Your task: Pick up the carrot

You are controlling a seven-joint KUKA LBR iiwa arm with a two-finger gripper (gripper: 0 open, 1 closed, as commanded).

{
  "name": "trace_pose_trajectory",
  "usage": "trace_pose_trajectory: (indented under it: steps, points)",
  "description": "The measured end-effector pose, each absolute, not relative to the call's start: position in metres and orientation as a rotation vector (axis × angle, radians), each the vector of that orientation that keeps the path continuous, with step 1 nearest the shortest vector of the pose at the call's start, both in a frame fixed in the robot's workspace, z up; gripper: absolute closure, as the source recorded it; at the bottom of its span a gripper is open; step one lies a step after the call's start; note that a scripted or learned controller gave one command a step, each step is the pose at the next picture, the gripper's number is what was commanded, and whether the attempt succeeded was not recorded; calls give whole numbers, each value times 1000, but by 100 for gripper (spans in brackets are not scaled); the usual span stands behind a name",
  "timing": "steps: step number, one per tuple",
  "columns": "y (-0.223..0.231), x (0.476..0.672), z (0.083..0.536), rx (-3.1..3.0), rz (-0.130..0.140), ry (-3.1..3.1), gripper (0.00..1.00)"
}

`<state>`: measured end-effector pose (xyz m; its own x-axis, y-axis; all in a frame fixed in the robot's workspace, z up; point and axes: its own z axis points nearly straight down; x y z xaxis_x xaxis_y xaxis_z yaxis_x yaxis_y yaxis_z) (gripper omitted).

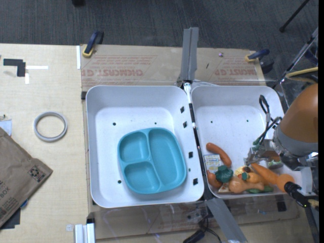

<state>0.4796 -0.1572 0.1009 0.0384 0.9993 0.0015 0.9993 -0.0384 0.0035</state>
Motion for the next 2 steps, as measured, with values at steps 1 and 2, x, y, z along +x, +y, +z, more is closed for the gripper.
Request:
trace_pose_trajectory:
  steps: [1, 2]
  points:
    - [-88, 527, 192, 2393, -3, 2036, 100]
    - [-88, 527, 192, 2393, -4, 2037, 0]
